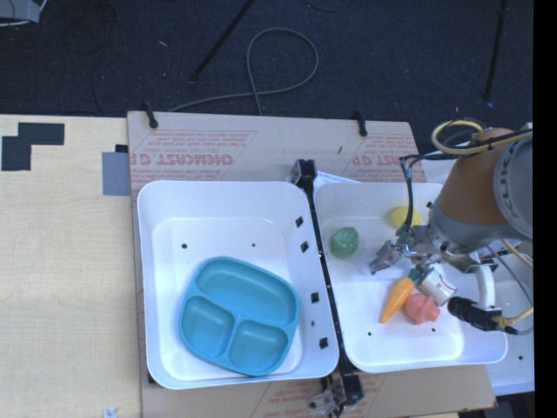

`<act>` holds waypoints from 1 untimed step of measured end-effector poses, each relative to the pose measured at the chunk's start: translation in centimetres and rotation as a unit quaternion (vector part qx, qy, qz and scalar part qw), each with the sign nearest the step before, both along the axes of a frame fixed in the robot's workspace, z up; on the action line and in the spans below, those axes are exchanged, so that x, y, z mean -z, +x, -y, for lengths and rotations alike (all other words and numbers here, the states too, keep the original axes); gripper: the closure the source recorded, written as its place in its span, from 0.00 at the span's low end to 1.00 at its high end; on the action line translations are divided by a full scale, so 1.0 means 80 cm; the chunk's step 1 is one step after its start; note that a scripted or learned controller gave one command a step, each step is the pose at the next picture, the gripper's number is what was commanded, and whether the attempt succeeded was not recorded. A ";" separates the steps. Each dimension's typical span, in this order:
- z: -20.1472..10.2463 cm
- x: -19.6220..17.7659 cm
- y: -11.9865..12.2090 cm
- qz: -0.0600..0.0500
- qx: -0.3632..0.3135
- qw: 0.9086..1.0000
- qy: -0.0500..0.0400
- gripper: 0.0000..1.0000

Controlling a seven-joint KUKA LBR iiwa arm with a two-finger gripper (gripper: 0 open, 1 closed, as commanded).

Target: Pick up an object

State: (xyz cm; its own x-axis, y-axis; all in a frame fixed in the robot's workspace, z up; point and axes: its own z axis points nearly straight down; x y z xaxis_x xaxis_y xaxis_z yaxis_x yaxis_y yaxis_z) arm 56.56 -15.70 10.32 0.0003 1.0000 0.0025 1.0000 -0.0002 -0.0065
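In the right bin (365, 338) lie a green ball-like toy (345, 241), an orange carrot toy (397, 298), a pink-red lump (422, 309) and a yellow object (402, 216) partly hidden behind the arm. My gripper (389, 255) hangs low over the right bin, between the green toy and the carrot, just above the carrot's top end. Nothing shows between its tips. A small white cylinder with a red-green band (435, 284) sits by the wrist, next to the carrot.
The left bin (165, 233) holds a blue divided plate (239, 314). A black divider (315, 268) runs between the bins. The arm's grey and orange body (479, 190) and cables cover the right bin's far right side.
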 end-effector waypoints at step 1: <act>-0.001 0.021 0.000 0.001 0.001 1.000 -0.001 0.00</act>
State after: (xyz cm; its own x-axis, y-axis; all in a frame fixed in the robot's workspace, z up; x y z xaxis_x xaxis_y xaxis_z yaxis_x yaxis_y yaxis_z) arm 56.52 -15.62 8.67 0.0013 1.0000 0.0012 1.0000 -0.0013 -0.0048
